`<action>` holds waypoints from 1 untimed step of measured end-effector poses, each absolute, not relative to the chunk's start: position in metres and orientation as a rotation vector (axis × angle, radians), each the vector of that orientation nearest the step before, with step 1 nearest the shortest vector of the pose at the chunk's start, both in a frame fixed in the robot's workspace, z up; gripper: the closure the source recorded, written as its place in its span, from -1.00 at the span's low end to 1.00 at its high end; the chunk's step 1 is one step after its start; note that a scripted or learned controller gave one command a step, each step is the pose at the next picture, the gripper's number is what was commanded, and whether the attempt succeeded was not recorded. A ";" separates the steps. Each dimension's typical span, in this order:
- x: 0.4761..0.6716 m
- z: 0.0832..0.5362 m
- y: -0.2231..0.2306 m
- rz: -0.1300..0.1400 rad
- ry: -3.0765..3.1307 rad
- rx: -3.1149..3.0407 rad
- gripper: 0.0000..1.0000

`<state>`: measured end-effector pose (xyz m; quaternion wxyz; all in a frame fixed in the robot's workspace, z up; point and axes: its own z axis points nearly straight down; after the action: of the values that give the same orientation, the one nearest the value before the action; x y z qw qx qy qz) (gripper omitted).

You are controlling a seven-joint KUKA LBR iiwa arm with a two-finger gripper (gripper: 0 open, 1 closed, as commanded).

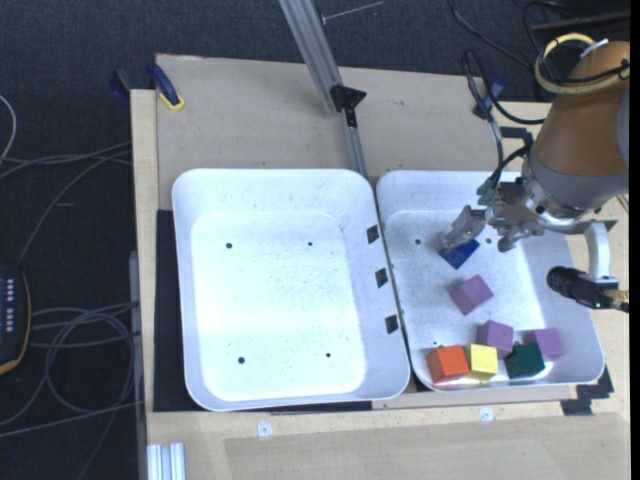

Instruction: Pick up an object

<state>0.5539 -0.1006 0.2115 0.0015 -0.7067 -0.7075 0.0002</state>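
In the right bin point(420, 218), my gripper point(459, 242) reaches in from the right and points down-left over the bin's upper middle. A small blue block point(460, 257) pokes out from between the fingertips, partly hidden by them, and the fingers are shut on it. A purple block point(471, 294) lies just below it on the bin floor. Along the front wall sit an orange block point(449, 362), a yellow block point(483, 360), a green block point(523, 360) and two more purple blocks point(496, 334) point(548, 342).
The left bin point(200, 208) stands beside the right one, with a raised divider point(385, 278) between them. A metal pole point(318, 53) slants over the bench at the back. Cables hang around the arm's wrist point(580, 138).
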 end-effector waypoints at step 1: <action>0.554 0.211 -0.101 0.000 -2.221 -2.219 -1.00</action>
<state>0.5539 -0.1006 0.2114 0.0010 -0.7069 -0.7073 -0.0001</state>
